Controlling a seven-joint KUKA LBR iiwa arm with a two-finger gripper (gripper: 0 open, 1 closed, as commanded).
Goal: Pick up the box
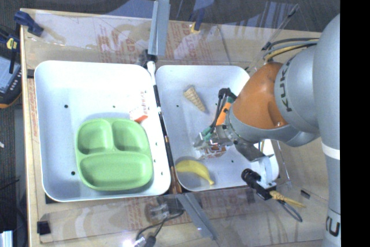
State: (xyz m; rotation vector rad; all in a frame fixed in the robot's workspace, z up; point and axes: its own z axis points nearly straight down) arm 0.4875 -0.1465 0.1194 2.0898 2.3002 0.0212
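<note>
Claw (213, 139) of my grey arm sits low in the right white bin (173, 124) over what looks like the small printed box (215, 149), just far of the yellow banana (195, 171); I cannot tell its finger state.

The arm (309, 89) is grey and rounded, with an orange band (260, 104), black lettering and thin cables.
</note>
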